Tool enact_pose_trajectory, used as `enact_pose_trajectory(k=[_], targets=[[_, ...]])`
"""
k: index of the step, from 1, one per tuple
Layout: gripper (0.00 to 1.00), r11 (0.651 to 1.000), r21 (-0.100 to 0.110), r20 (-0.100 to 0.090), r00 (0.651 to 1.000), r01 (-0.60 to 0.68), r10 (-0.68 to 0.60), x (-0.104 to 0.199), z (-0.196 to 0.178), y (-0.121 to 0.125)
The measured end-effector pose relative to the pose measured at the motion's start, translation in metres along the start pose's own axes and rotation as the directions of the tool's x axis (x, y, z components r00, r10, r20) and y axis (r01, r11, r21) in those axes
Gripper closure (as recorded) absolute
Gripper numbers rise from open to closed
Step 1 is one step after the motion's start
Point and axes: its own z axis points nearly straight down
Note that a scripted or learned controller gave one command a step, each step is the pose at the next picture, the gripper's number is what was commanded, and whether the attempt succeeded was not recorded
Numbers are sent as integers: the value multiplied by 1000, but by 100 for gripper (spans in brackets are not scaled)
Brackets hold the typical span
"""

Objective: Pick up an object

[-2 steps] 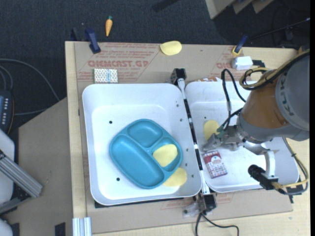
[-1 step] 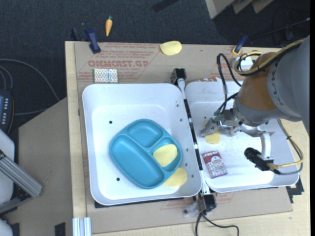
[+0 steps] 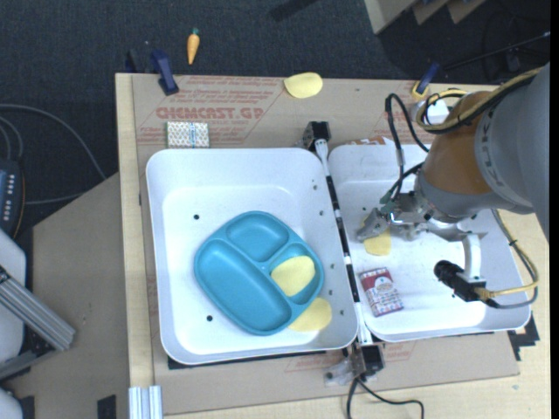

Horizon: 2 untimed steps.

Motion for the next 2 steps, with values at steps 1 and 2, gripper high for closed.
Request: enact_pose_trajectory(k=[1,2], targets=[[0,1000,3,-1,1000,-1,1,-2,0,-21],[0,1000,0,0,1000,0,0,-4,0,13]])
